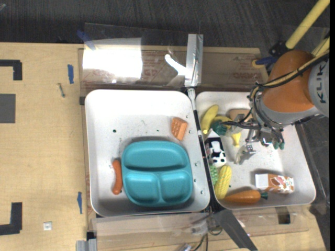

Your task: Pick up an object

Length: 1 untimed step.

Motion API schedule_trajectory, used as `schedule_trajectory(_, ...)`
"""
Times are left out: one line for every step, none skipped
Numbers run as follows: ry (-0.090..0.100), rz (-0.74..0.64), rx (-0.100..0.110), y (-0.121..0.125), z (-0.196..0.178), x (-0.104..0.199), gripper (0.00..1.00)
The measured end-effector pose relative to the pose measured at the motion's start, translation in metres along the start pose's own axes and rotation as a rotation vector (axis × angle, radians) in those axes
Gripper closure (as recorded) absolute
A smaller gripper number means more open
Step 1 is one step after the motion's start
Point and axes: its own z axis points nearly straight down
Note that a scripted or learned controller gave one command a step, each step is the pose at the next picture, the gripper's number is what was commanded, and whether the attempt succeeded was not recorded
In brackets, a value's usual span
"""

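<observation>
My gripper [245, 155] hangs low over the middle of the right bin [301, 156], below the orange wrist band. Just left of it lie a black-and-white cow toy [216, 153] and a small yellow piece [236, 138]. A banana [209, 117] lies at the bin's upper left. A corn cob [224, 179] rests along the left wall, and a carrot [243, 196] lies by the front wall. An orange-and-white juice carton [274, 182] sits to the gripper's lower right. I see nothing between the gripper and the bin floor.
The left bin [104, 119] holds a teal divided plate [157, 172], an orange sausage [117, 177] beside it and an orange wedge [179, 127] near the divider. A clear plastic sheet [136, 61] and a metal bracket [193, 59] lie behind the bins.
</observation>
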Motion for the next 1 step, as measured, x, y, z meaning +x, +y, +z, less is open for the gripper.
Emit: schedule_trajectory(-0.016, 0.134, 0.001, -0.0005, 0.0124, -0.0184, 0.0)
